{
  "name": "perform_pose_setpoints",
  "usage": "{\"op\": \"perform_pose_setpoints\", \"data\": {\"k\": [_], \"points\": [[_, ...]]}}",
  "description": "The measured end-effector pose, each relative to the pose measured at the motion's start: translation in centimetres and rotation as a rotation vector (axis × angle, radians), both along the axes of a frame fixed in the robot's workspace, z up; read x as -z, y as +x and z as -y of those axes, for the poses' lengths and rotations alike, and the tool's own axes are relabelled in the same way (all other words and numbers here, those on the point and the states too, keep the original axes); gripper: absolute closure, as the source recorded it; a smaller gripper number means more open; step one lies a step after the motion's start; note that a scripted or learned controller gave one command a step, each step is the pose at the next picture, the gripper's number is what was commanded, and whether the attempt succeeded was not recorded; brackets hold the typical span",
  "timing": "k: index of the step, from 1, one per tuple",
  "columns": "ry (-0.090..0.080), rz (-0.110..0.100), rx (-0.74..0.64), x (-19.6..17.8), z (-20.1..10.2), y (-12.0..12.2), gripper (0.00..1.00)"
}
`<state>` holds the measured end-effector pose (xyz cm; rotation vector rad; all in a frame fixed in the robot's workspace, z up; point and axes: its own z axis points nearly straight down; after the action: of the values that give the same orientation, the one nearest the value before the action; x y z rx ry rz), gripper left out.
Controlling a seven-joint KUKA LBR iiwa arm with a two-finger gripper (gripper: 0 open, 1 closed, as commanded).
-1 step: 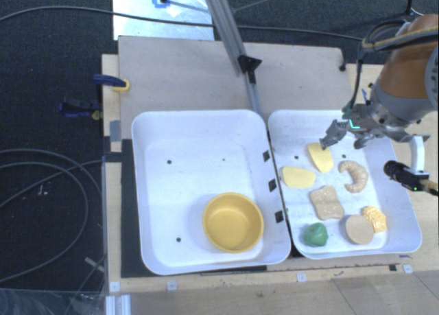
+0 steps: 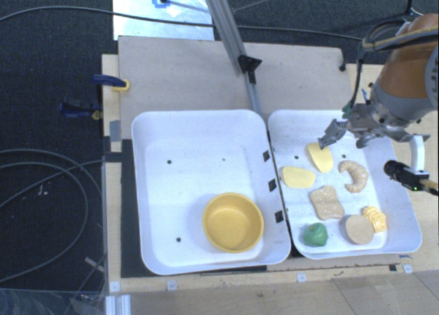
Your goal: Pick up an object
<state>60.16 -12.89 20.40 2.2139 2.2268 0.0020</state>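
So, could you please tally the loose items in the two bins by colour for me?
Yellow: 4, the bowl, two flat pieces and a small ridged piece
Tan: 3, the curved piece, the square piece and the round piece
Green: 1, a lump
Total: 8

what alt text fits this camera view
The robot's hand hangs over the right bin, fingers spread, holding nothing, above small food-shaped items including a yellow wedge and a green ball. The left bin holds a yellow bowl.
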Motion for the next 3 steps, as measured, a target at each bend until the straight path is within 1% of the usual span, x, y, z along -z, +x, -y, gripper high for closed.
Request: {"op": "perform_pose_setpoints", "data": {"k": [1, 2, 3], "points": [[0.000, -0.003, 0.005, 6.1, 0.5, 0.1, 0.00], [0.000, -0.003, 0.005, 11.2, 0.5, 0.1, 0.00], [0.000, 0.001, 0.006, 9.9, 0.5, 0.2, 1.00]]}}
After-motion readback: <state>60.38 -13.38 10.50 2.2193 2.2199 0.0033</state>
